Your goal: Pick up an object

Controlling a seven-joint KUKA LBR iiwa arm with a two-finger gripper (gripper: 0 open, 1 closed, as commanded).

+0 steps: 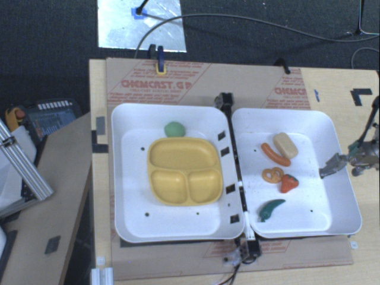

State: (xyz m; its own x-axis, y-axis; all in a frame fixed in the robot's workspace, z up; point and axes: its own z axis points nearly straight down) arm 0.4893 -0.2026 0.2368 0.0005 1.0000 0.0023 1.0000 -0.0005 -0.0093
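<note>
The right bin (341, 215) holds several toy foods. An orange-red sausage (272, 154) lies beside a tan bread piece (285, 145). Below them are a brown pretzel (273, 174), a red strawberry-like piece (289, 183) and a dark green pepper (271, 209). My gripper (326, 170) hangs over the right side of this bin, to the right of the red piece and apart from every object. Nothing shows in its grasp.
The left bin (127, 159) carries a yellow three-compartment plate (183, 171) with a green round object (174, 129) just behind it. A black divider with clips (233, 171) runs between the bins. Cables cross the floor behind the bench.
</note>
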